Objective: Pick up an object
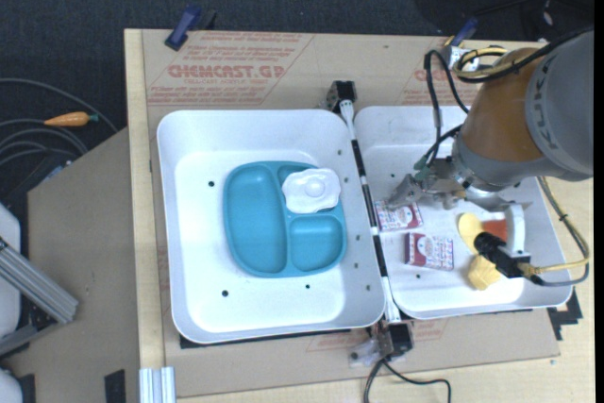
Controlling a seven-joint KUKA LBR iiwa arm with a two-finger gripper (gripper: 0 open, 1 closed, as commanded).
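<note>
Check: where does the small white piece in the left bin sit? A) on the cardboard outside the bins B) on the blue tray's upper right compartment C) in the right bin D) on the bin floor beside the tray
B: the white piece rests on the blue tray, over its upper right compartment, inside the left bin.

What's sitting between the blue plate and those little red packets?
In the camera view, the bins' adjoining white walls separate the blue divided plate from the red packets.
</note>
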